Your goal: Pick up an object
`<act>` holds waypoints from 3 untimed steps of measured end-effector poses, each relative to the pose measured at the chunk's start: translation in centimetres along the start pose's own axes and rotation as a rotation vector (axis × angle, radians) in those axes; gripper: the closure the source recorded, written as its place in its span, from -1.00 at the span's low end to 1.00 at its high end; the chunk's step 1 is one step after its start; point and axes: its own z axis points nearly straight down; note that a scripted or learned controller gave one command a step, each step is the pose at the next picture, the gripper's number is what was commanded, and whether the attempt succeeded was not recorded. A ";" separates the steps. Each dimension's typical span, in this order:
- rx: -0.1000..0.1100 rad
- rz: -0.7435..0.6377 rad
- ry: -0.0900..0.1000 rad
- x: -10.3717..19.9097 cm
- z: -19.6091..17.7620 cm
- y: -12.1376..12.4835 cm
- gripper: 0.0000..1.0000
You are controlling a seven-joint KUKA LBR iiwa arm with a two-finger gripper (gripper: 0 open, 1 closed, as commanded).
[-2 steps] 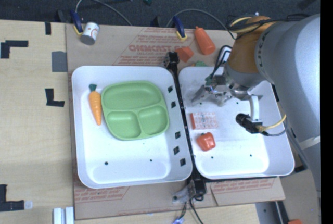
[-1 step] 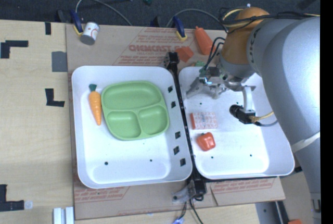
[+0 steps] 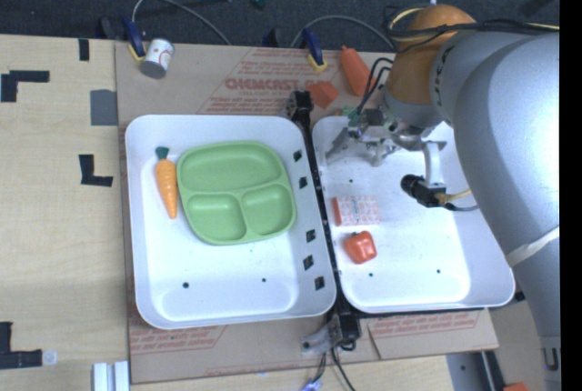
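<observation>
Grey metal, your pincer (image 3: 364, 142) hangs low over the right bin's (image 3: 455, 289) top left corner, its state I cannot tell, with a patterned packet (image 3: 356, 210) and a red pepper (image 3: 360, 246) lying below it

The grey arm (image 3: 509, 135) is cut off by the right and bottom edges, and it hides the right wall of the right bin (image 3: 427, 289). The gripper (image 3: 364, 139) looks blurred and small; how its fingers stand cannot be told. Just below the fingers lies a pale pink packet (image 3: 356, 210), its print too fine to read. Above the fingers, an orange object (image 3: 355, 69) is partly covered by cables.
</observation>
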 end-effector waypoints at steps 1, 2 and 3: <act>-0.002 0.000 0.000 3.2 -10.1 -3.0 -1.00; 0.002 0.001 0.000 5.5 -9.9 -5.6 -1.00; 0.003 0.002 0.000 6.2 -9.9 -11.7 -1.00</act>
